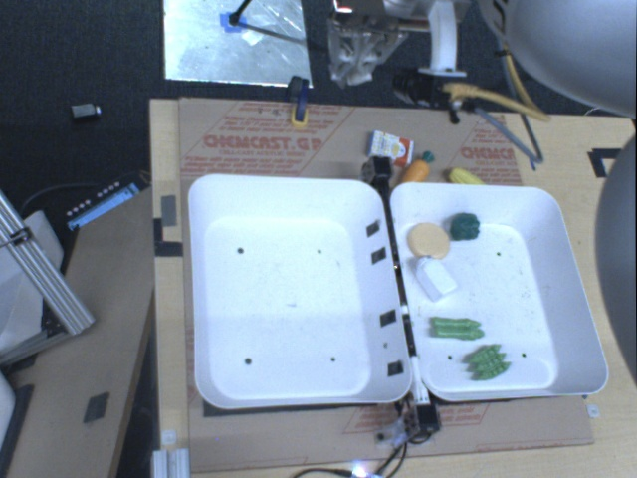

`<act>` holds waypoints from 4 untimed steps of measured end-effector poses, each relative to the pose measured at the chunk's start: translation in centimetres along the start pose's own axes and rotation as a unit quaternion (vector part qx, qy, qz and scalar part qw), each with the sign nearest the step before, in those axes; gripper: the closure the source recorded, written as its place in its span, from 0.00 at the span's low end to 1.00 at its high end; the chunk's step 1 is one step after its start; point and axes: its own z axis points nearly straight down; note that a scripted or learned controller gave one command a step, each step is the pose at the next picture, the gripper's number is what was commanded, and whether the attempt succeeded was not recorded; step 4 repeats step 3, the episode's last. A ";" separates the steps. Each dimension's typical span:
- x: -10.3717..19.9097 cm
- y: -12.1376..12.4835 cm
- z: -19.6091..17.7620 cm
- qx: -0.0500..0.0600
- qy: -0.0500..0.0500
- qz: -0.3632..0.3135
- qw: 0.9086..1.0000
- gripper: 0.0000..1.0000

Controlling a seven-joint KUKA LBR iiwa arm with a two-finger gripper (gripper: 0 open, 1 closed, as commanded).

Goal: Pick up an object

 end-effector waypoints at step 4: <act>-1.2 -3.3 4.3 0.002 0.001 -0.002 1.000 1.00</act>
